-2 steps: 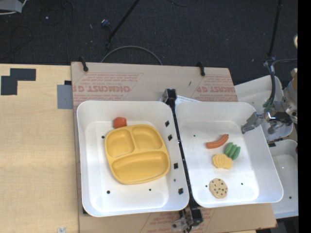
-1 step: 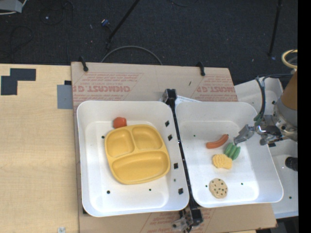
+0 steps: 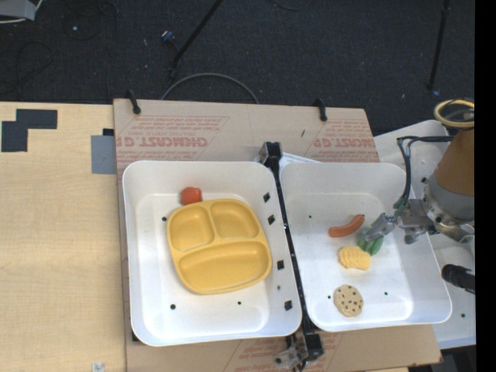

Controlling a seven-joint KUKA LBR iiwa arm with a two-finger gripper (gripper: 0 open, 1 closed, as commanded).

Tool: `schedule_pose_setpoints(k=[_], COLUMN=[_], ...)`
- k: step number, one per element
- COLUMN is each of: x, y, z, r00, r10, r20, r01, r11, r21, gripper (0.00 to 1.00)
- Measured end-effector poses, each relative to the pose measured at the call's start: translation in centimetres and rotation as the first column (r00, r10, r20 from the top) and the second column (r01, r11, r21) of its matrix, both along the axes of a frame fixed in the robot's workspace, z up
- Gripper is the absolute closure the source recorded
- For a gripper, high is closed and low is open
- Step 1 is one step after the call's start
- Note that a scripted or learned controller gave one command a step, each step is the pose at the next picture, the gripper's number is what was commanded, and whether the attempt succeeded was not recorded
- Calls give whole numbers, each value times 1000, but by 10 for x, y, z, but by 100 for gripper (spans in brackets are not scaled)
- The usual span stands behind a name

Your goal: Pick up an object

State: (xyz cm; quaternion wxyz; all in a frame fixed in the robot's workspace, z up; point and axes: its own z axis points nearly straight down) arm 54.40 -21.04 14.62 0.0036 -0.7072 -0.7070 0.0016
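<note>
My gripper [image 3: 379, 232] reaches into the right bin [image 3: 411, 304] from the right, low over its middle right part. A small green object [image 3: 371, 246] lies directly under and against the gripper's tip, partly hidden by it. Just left of the tip lies an orange-red sausage [image 3: 346, 225]. A yellow crinkled piece [image 3: 355, 259] sits below the green object, touching it. A round chocolate-chip cookie [image 3: 349, 300] lies nearer the front of the same bin.
The left bin [image 3: 147, 285] holds a yellow divided plate [image 3: 219, 245] and a small red-orange object [image 3: 191, 196] behind it. A black divider [image 3: 282, 231] runs between the bins. The grey arm with its orange band [image 3: 456, 169] stands beyond the right bin's rim.
</note>
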Motion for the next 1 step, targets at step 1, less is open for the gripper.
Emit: schedule_pose_setpoints(k=[1], x=[2], y=[1], z=[-48], r00=[1000], r10=[-1], r20=[11], r01=[1], r11=[1000], r21=[-1], gripper=[0])
